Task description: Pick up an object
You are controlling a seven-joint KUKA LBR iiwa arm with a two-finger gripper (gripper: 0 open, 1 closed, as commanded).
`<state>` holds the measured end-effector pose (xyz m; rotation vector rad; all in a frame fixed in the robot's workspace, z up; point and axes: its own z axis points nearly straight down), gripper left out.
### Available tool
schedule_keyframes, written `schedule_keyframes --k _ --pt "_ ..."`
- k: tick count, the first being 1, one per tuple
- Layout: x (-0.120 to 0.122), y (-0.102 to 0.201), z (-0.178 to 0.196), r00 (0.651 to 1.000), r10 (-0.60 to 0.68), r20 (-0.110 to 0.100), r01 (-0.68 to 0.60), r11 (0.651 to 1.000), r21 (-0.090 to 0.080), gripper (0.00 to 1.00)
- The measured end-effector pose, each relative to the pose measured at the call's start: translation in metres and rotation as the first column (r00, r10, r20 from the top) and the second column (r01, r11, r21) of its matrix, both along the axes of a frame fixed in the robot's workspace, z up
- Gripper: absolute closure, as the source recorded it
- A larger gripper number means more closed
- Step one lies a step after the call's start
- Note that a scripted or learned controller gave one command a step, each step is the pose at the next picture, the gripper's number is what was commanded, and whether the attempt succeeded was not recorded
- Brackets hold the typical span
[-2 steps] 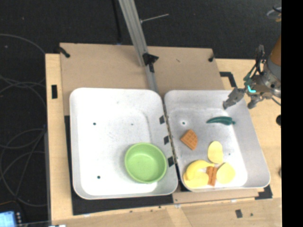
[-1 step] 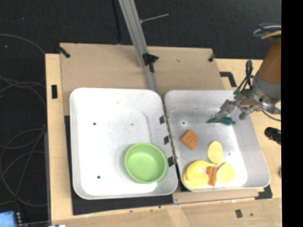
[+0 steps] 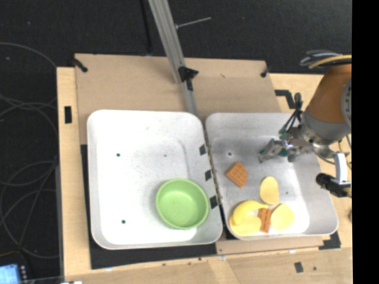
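The end effector [image 3: 267, 151] was poised empty over the right bin [image 3: 249, 129], its opening indiscernible. An approach was judged underway; descent onto the waffle piece [image 3: 237, 174], just below-left of it, was called for.

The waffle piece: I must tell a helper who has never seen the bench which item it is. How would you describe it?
Look in the right bin, near its left wall. The waffle piece lies alone there, up-left of the yellow pieces. It is the only orange-brown, grid-textured square.
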<state>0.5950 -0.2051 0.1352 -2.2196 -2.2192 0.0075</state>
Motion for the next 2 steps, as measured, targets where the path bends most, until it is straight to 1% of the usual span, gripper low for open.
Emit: schedule_keyframes --k 1,2 --pt "-0.001 -0.002 -0.036 1.000 -0.001 0.002 0.001 1.000 -0.001 0.00" --pt "0.001 -0.002 -0.023 1.000 -0.004 0.010 0.004 1.000 -0.001 1.00"
